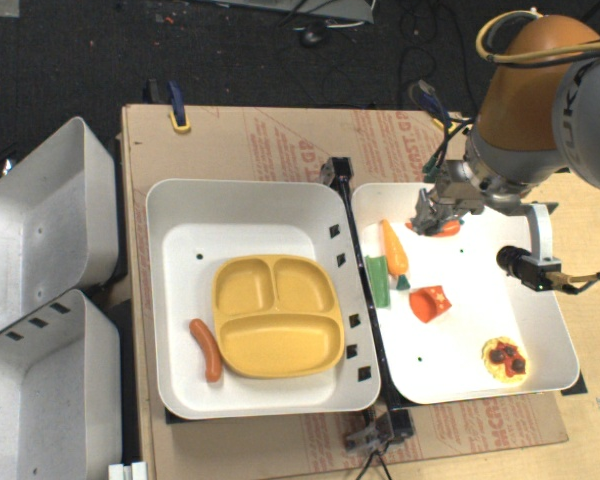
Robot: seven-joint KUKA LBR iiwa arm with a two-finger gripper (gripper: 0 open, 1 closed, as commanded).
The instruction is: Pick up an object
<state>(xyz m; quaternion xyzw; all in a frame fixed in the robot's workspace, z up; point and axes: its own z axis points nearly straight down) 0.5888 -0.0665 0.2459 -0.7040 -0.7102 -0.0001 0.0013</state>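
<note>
Red object under end effector

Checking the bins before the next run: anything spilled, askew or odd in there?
Nothing spilled or broken. The yellow tray lies flat in the left bin, a sausage beside it. In the right bin, the carrot, green piece, red piece and small pizza lie scattered. The gripper is low over a red thing.

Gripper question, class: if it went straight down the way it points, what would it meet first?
Probably the small red-orange object right under the gripper, near the right bin's back edge; depth is unclear.
</note>
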